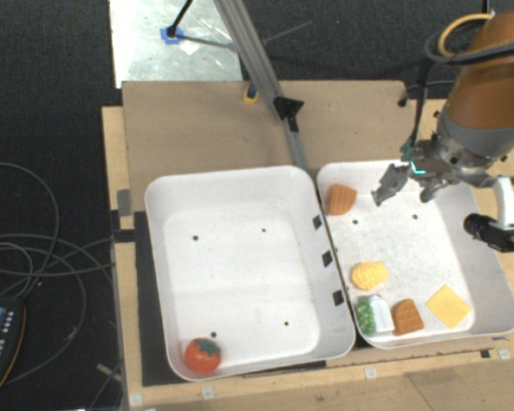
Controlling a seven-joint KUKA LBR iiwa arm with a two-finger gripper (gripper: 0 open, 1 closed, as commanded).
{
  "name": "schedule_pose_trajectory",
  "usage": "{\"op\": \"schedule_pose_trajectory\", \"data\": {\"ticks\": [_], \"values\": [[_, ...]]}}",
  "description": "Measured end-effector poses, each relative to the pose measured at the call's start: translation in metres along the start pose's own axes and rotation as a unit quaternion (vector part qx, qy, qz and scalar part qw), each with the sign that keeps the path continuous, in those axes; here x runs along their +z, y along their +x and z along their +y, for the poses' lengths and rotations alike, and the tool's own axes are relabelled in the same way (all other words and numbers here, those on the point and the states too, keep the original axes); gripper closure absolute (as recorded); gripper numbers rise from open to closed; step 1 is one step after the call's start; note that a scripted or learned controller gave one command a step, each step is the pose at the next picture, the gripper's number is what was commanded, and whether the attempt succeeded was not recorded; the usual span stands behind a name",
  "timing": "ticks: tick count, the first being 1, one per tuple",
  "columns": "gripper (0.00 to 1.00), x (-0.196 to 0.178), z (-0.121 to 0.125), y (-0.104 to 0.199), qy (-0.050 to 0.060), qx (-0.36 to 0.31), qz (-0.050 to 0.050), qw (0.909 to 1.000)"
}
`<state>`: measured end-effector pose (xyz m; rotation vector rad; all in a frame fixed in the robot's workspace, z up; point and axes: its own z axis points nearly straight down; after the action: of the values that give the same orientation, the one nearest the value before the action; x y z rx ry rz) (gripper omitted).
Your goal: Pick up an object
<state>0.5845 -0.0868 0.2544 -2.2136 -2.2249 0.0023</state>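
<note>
Your gripper [409,183] hangs with fingers spread, nothing between them; the orange wedge [341,199] lies just left of it, apart.

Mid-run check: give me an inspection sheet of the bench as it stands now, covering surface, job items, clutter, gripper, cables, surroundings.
Surface: tan bench bearing a left bin and a right bin, side by side.
Job's things: red tomato in the left bin's near left corner. In the right bin: orange piece at the far left corner, yellow corn-like piece, green-and-white item, brown waffle-like piece, yellow square.
Clutter: nothing seen.
Gripper: gripper over the right bin's far side, fingers spread, nothing between them.
Cables: black cables looped on the floor left of the bench; yellow cable on the arm.
Surroundings: dark floor, handheld pendant at left, slanted metal pole.
</note>
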Motion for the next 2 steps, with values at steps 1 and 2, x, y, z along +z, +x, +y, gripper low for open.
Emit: {"op": "schedule_pose_trajectory", "data": {"ticks": [1, 2], "values": [[0.0, -0.002, 0.001, 0.0, -0.002, 0.001, 0.0, 1.0], [0.0, 0.046, -0.007, 0.006, 0.0, 0.002, 0.0, 1.0]]}}
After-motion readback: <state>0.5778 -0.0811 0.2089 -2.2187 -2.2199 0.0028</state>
